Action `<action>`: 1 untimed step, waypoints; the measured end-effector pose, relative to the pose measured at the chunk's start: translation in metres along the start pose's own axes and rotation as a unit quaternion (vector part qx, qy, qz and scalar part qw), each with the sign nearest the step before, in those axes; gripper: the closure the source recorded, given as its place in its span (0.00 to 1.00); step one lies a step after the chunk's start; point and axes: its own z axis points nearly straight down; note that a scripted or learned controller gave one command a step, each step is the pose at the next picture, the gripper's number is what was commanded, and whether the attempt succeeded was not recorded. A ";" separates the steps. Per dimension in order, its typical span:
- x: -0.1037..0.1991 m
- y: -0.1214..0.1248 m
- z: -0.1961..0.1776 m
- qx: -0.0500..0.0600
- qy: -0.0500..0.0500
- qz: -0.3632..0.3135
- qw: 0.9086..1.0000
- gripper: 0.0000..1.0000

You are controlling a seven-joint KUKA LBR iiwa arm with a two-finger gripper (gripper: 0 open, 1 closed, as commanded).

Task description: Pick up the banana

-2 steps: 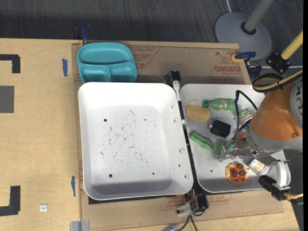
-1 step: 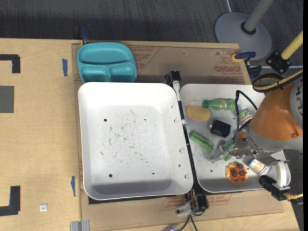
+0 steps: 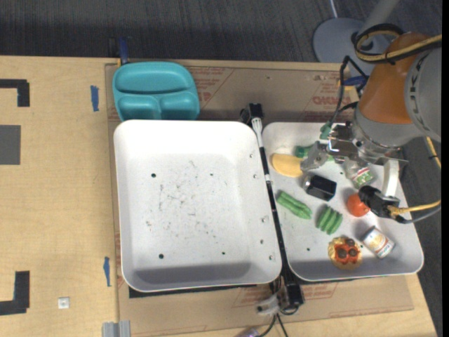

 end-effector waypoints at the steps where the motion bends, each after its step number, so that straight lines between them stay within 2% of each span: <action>1: 0.047 -0.066 0.000 0.002 0.001 -0.047 0.999 0.00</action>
